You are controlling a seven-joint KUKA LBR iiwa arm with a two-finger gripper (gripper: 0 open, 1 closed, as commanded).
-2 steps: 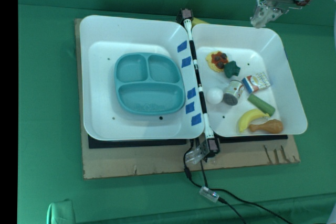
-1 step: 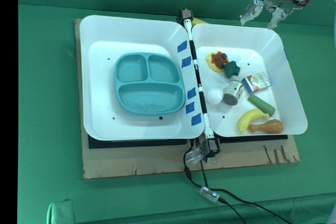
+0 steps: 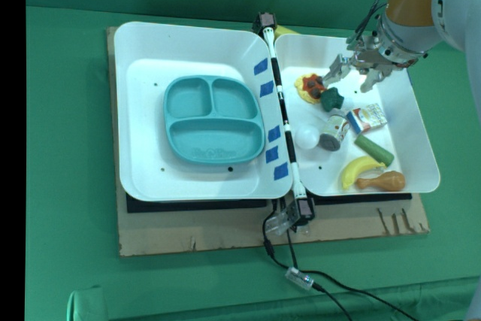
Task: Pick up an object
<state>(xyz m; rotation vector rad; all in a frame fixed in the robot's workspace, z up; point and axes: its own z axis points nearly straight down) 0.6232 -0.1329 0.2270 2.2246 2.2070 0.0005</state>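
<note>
The gripper [image 3: 353, 74] hangs over the far part of the right bin [image 3: 421, 162], its fingers [image 3: 335, 71] spread open with nothing between them. Just below and to its left lies a yellow and red toy [image 3: 307, 89] with a small dark red piece [image 3: 315, 83] on it, and beside that a dark green lump [image 3: 332, 99] — the closest thing to the open fingers, though not touching them. Nearer still, a small can [image 3: 331, 133] lies on its side, with a white ball [image 3: 307, 137] just to its left and a small carton [image 3: 367, 119] with red print just to its right. A green cucumber [image 3: 374, 149] lies slantwise past the carton, and at the near edge of the bin a banana [image 3: 356, 171] and a brown drumstick [image 3: 382, 180] rest side by side, touching or nearly so. These things are crowded close together in the middle of the bin. The left bin [image 3: 143, 56] holds a teal divided plate [image 3: 214, 119]. Between the two bins runs a black and white bar [image 3: 284, 113], with blue tape squares [image 3: 269, 110] along the left bin's right rim. Both bins sit on a cardboard sheet [image 3: 188, 240] — cables [image 3: 323, 286] trail off its near edge across the green cloth [image 3: 60, 162].
</note>
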